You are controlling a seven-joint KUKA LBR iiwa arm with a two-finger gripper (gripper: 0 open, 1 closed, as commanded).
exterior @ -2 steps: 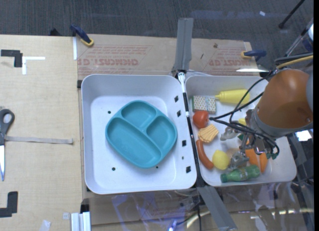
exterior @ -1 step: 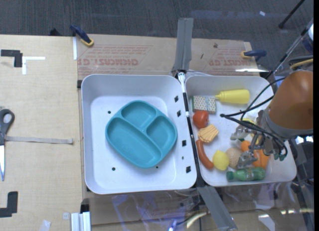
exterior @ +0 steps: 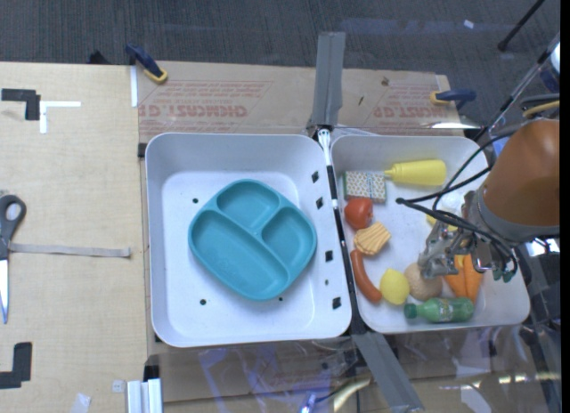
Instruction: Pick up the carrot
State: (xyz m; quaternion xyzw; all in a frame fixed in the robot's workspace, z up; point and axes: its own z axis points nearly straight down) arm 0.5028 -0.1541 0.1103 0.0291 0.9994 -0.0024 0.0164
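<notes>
Start at your gripper [exterior: 438, 260]: it hangs low in the right bin [exterior: 405, 320], and I cannot tell its state from this slanted view, so treat nothing as grasped. The carrot [exterior: 463, 279] lies just beside it on the arm's side, an orange wedge near the bin's right wall, partly under the wrist cabling. Right below the gripper sits a tan potato-like piece [exterior: 422, 283], with a green bottle [exterior: 440, 311] along the front edge and a lemon [exterior: 394, 286] next to it. The left bin holds a blue divided plate [exterior: 252, 238]. By my reading the approach is made; the grasp and lift remain.
</notes>
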